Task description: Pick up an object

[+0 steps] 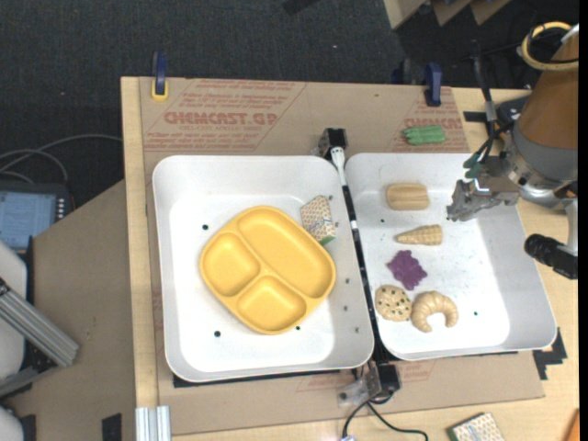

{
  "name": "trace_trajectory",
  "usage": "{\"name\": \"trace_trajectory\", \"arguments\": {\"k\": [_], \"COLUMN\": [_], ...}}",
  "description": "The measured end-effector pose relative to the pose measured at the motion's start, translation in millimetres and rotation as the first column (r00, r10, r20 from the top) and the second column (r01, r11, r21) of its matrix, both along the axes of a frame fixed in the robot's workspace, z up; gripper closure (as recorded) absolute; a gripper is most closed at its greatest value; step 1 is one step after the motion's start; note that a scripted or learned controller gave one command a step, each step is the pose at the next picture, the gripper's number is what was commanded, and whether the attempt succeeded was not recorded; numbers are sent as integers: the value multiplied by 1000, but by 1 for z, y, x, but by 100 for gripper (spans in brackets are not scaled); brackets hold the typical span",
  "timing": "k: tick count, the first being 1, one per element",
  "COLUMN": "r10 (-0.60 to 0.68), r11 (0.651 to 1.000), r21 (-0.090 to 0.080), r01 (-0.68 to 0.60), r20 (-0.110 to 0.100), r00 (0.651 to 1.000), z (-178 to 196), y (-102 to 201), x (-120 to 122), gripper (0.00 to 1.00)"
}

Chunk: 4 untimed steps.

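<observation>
My gripper (462, 206) hangs over the upper right part of the right bin (514, 274), to the right of a tan bread roll (407, 196). Nothing shows between its fingers. Below the roll lies a cone-shaped wafer (420, 236). A purple grape cluster (406, 269) sits lower, with a speckled cookie (393, 303) and a croissant (434, 310) near the bin's front edge.
A yellow three-compartment plate (266, 268) lies in the left bin (184, 246), with a small patterned piece (318, 217) at its upper right. A green object (424, 136) rests on the bench behind the right bin. A black camera mount (333, 141) stands between the bins.
</observation>
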<state>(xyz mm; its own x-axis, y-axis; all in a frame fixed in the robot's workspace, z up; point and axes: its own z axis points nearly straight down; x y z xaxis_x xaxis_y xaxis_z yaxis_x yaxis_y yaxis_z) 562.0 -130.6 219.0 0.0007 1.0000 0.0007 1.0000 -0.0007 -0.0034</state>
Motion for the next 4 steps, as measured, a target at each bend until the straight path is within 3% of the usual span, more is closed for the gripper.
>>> {"name": "trace_trajectory", "arguments": {"k": [4], "r10": [1], "r11": [1000], "r21": [-3], "r01": [-1], "r20": [5], "r00": [1000], "z": [0], "y": [-4], "x": [20], "gripper": [100]}}
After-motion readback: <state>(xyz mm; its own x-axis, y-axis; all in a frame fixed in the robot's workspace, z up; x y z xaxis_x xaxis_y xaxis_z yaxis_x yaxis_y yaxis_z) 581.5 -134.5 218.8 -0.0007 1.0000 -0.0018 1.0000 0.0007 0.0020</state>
